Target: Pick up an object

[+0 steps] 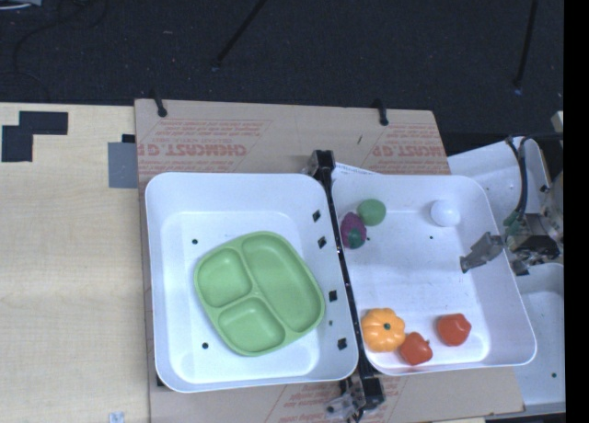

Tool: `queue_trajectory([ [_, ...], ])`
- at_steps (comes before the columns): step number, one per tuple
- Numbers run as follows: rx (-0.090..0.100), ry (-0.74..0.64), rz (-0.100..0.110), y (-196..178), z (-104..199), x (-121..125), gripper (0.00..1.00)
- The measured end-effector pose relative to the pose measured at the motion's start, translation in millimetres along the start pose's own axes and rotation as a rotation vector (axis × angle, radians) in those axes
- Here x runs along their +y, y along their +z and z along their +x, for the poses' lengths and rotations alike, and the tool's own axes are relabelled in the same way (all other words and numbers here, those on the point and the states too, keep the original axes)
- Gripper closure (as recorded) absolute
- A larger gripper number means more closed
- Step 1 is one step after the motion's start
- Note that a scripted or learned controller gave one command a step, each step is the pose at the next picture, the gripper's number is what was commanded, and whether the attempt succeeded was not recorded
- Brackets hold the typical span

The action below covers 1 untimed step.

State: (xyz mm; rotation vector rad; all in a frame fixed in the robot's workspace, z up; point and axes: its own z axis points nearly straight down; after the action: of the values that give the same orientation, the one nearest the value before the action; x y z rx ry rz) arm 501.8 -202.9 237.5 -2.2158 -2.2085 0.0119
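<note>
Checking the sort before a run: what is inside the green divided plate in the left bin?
The green divided plate lies flat in the left bin. All three compartments are in full view and hold nothing. The bin floor under the plate is covered.

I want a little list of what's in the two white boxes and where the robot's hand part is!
left bin: green divided plate
right bin: green ball, purple toy, white ball, orange-yellow pepper, two red toys
end effector: at the right bin's right edge, touching no toy
toys near divider: green ball, purple toy
</note>
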Motion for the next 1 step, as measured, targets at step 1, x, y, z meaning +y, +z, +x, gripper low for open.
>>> queue_trajectory([
  [1,-0.003,-0.003,-0.012,-6.4,0.3,2.4,0.0],
])
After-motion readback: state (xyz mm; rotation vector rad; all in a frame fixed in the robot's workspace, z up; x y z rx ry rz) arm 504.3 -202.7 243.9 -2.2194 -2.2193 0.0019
